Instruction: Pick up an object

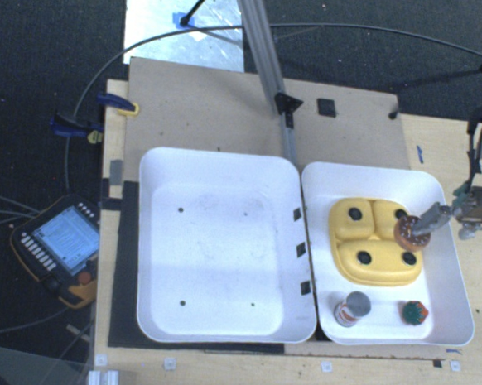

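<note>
No legible writing, brand or label showing on anything I am viewing. End effector (421, 222) reaching in from right, tip hanging over right bin (458, 288), at right edge of yellow four-lobed object (376, 241). Brown ring-shaped object (409, 234) lying right at tip, touching or overlapping it; I cannot tell grip state or whether anything is held. Small grey-capped can (352, 308) and green-red ball (415, 312) sitting along right bin's near side, apart. Left bin (155, 181) adjoining on table (354, 130).
</note>
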Controlling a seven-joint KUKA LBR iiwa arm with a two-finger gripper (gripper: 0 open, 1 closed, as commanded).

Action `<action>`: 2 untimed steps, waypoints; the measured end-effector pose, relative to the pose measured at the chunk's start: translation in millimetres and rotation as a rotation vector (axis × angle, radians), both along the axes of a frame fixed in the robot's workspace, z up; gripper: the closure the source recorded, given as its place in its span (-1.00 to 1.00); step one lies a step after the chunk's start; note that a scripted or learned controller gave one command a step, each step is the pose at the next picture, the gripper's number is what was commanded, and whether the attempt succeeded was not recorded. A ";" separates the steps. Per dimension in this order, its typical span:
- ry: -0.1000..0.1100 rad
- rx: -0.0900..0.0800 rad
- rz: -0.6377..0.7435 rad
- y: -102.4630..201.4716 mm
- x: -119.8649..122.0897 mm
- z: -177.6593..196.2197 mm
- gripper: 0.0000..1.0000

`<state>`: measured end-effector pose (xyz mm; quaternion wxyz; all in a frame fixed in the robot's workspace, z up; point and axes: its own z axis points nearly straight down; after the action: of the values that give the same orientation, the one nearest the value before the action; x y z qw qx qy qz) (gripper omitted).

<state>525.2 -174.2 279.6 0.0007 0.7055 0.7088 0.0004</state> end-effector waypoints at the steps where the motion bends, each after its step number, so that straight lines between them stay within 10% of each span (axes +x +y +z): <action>1: 0.005 0.001 -0.003 -4.1 -5.0 -60.5 -1.00; 2: 0.004 0.001 -0.003 -0.4 1.6 -120.3 -1.00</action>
<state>526.8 -174.6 159.3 -0.0013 0.7066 0.7076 -0.0006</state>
